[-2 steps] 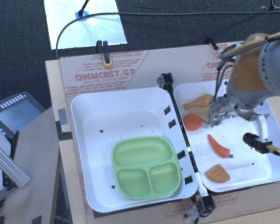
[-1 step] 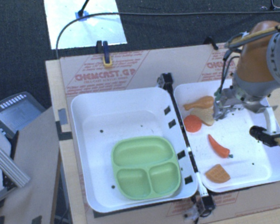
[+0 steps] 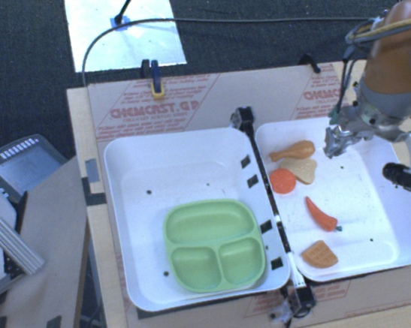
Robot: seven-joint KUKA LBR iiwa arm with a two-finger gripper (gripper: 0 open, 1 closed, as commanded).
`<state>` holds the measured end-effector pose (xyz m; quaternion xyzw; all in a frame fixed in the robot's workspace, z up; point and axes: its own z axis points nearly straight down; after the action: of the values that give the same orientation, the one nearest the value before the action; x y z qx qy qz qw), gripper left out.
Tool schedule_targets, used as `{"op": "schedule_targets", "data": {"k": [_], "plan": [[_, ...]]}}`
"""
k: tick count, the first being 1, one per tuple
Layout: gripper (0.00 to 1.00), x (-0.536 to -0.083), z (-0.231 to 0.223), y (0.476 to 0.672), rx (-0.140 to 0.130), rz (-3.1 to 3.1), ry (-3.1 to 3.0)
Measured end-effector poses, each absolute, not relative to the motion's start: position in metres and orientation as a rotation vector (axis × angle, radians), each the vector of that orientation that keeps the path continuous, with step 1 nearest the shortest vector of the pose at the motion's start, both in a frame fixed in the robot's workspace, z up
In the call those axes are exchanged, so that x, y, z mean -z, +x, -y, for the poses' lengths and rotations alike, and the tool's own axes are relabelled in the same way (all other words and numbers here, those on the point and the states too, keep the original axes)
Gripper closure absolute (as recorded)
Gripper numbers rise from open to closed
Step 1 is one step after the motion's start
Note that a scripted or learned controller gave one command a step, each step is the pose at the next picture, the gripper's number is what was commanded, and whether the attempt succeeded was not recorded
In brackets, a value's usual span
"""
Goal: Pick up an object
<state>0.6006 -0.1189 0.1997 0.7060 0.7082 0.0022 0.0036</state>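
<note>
On the counter (image 3: 181,98) the left bin (image 3: 132,207) held a green divided plate (image 3: 213,243), lying flat toward its near right corner, with nothing in its three hollows. The right bin (image 3: 398,238) held the things that could be picked: a toy drumstick (image 3: 292,152) at the far left, a red slice (image 3: 283,180) touching a pale wedge (image 3: 304,169) just beneath it, a red pepper (image 3: 321,214) near the middle, and an orange piece (image 3: 319,255) by the near edge. The pincer (image 3: 334,141) hung low over the far part of that bin, just right of the drumstick and apart from it, holding nothing; whether it stood open or closed could not be told. The likely trouble lay in that crowding: coming down on the drumstick, it might nudge the rounded toy aside or catch the wedge as well, and closing off-centre would probably let the smooth toy slip away.
</note>
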Motion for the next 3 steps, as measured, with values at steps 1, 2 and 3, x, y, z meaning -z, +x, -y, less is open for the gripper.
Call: {"op": "schedule_targets", "data": {"k": [1,2,3], "plan": [[1.00,-0.247,0.119,0.602,-0.006,-2.222,2.213],[1.00,-0.252,0.061,0.614,-0.006,-2.232,2.209],[1.00,-0.239,0.000,0.625,-0.005,-2.233,2.210]]}}
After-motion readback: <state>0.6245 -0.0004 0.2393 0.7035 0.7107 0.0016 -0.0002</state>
